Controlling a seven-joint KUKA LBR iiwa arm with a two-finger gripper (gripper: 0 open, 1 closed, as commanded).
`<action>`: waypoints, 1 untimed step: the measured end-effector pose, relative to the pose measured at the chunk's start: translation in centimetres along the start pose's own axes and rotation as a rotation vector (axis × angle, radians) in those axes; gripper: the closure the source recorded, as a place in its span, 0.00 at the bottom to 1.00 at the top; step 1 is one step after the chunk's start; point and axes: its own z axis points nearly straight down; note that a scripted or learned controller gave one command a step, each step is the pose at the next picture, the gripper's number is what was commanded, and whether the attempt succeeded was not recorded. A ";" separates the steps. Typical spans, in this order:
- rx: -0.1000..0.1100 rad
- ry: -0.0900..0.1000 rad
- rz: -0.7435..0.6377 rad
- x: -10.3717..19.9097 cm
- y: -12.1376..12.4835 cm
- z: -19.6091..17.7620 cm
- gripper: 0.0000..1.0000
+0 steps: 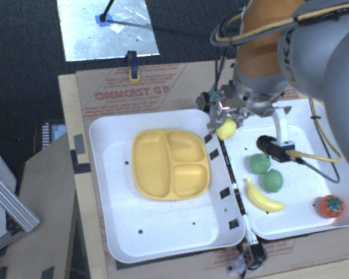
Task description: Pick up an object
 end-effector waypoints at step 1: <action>0.000 0.001 -0.001 6.1 1.3 0.5 1.00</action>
